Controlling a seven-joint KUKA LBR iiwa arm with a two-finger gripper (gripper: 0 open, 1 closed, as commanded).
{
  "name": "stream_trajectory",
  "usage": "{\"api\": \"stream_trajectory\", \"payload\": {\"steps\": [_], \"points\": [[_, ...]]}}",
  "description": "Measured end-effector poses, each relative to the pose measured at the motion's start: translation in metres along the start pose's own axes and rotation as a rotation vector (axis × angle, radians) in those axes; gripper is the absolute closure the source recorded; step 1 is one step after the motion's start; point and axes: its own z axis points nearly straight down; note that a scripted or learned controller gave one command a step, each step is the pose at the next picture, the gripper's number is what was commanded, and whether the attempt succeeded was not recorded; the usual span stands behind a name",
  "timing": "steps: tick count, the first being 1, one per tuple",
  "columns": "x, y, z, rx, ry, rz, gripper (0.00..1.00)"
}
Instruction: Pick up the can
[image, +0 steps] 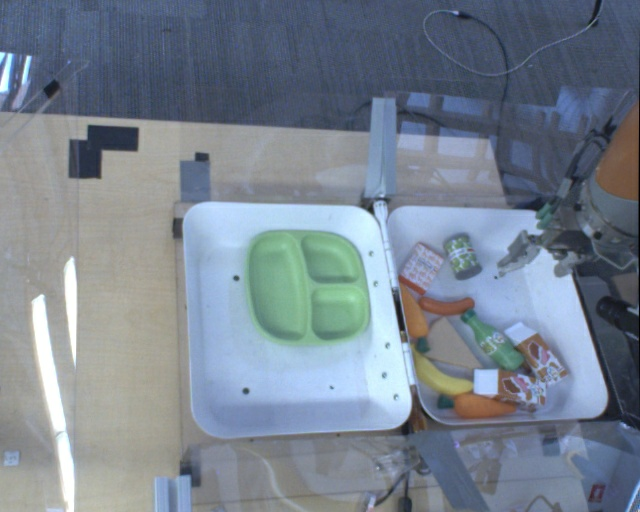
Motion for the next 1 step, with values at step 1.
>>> {"api": "stream_trajectory", "payload": {"steps": [1], "points": [[0.0133,0.0761,0.1218,0.003,0.0,0.156,0.0]]}}
